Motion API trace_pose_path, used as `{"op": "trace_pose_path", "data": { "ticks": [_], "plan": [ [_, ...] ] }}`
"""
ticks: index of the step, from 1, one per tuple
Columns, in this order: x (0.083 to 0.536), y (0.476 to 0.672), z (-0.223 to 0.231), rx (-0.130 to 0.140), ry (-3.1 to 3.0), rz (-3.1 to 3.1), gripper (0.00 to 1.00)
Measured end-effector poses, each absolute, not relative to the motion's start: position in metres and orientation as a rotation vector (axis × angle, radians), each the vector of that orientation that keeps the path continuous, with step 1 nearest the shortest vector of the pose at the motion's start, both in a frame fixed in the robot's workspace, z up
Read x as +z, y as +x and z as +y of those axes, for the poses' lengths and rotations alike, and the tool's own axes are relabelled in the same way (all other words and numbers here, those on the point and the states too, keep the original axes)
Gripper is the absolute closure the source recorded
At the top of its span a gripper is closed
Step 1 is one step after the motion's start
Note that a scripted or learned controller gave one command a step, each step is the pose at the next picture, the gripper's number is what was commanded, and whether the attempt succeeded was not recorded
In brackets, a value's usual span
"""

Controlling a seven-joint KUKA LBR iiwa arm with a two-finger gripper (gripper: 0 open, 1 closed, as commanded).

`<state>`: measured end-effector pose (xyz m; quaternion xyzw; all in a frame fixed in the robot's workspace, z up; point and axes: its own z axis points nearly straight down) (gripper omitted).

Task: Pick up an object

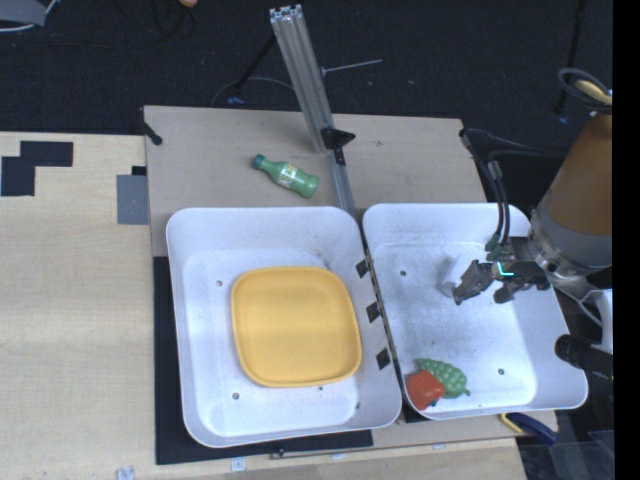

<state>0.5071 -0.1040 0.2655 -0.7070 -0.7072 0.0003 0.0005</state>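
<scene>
Camera view: we see the claw (489,284) spread open, holding nothing; green bottle (286,176), label unreadable, lies cap toward upper left.

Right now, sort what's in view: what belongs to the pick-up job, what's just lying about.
Job: gripper over the right bin; red and green toy in that bin's near corner.
Lying about: yellow plate in the left bin; green bottle behind the bins.

Bench (420,158) bears two bins (190,268), green bottle (286,175)
</scene>
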Motion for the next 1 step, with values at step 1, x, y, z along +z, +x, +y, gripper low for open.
{"op": "trace_pose_path", "data": {
  "ticks": [1],
  "plan": [
    [0.2654, 0.5071, -0.104, 0.001, -2.22, -2.221, 0.0]
  ]
}}
